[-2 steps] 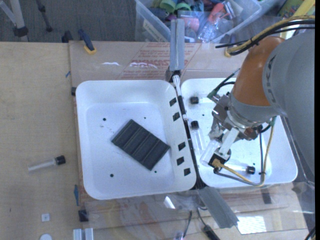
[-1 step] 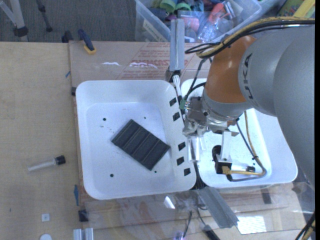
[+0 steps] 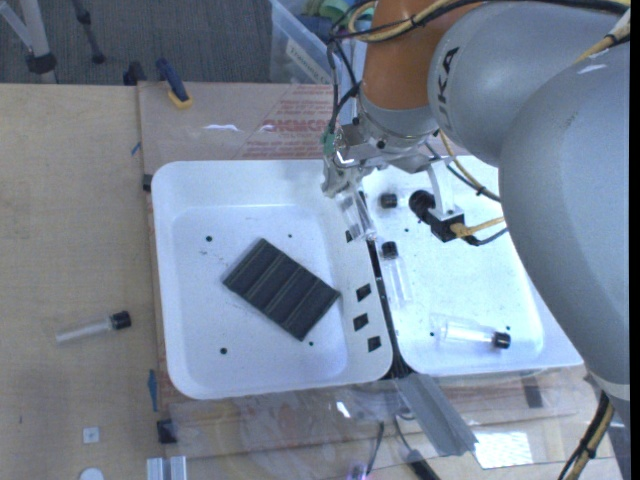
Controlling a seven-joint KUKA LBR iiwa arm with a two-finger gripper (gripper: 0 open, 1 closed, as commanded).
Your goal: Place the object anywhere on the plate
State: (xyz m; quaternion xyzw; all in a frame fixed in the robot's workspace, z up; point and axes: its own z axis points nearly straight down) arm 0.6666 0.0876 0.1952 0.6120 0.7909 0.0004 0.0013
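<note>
- Reaching in from the right and hanging the gripper low over the seam where the left bin and the right bin meet, just under the orange band.
- Not showing enough to say whether the tool is apart or together (too small and too cluttered with cable there); cannot tell, and seeing nothing clamped in it.
- Taking the object to be the clear syringe with the black cap, lying in the right bin close along the dividing wall, just beside and below the gripper; probably being approached for that reason.
- Leaving a second syringe lying near the front of the same bin, well apart from the gripper (an alternative pick, judging by its open position).
- Lying flat and askew in the middle of the left bin: the dark ribbed plate, bare on top, so waiting as the drop target.
- Judging the task as barely begun: object not yet lifted, plate not yet reached.
- Expecting trouble from the syringe sitting so near the wall, leaving little room on that side, and from its round barrel rolling.
- Resting outside both bins on the wooden bench: a third syringe, out of play.
</note>
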